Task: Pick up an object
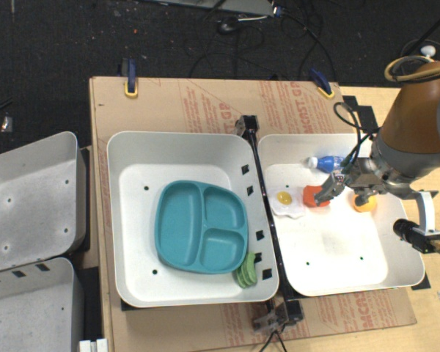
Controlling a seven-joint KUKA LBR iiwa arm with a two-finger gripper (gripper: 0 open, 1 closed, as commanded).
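Teal, the divided plate (202,226) lay in the left bin (125,218), a green piece (246,272) tucked at its near right edge. In the right bin (337,262) a fried-egg toy (285,201) touched an orange-red block (314,197). The gripper (336,189) hung over that block; whether it stood apart or together could not be told. Farther back lay a small bottle (324,163).

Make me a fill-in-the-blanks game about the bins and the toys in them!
1. The divided plate in the left bin is colored ____.
2. The fried egg toy lies in the ____ bin.
3. The plate has ____ compartments.
4. The robot's hand is beside an ____ toy.

Missing words: teal, right, three, orange
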